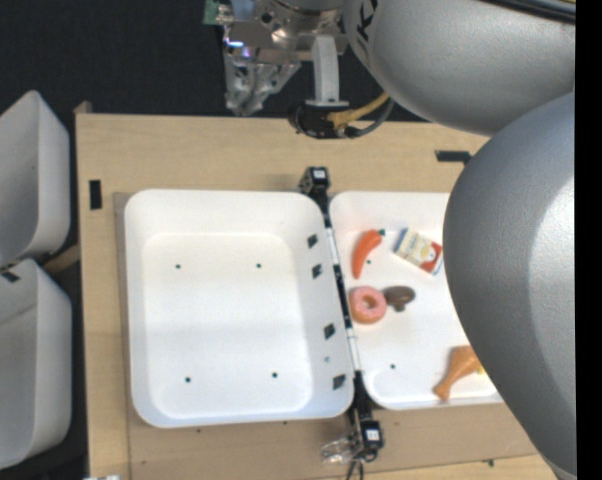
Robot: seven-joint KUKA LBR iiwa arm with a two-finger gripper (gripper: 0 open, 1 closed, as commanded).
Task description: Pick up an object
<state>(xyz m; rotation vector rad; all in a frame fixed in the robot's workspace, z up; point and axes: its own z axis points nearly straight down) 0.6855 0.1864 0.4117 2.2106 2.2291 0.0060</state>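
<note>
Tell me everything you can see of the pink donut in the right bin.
The pink donut is a small ring with a hole through its middle, pink on top, looking like a toy of plastic or rubber. It lies flat on the floor of the right bin, close to the divider between the bins. A small dark brown piece sits right against its right side, seemingly touching. The orange carrot lies just above it, apart.
</note>
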